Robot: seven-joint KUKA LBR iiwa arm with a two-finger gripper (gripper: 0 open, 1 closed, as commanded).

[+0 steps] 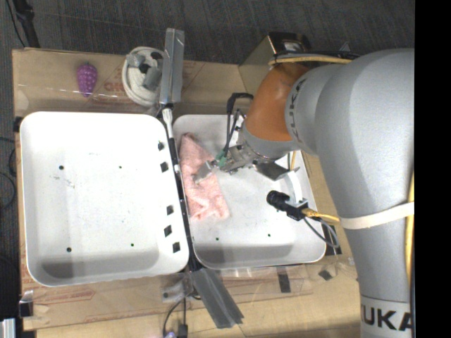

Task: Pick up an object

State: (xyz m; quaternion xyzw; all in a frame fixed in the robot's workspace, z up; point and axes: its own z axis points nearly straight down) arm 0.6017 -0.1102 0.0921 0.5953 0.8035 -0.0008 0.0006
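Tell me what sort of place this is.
Probably a robot grasping test bench in a lab: a KUKA arm reaches over two white bins on cardboard, with a pink cloth as a practice thing.

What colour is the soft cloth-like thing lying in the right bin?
Pale pink; the crumpled soft cloth lies along the left wall of the right white bin, seen in the camera view.

the gripper (206, 169) rests on a pink cloth (203, 186) lying along the left wall of the right bin (246, 252).
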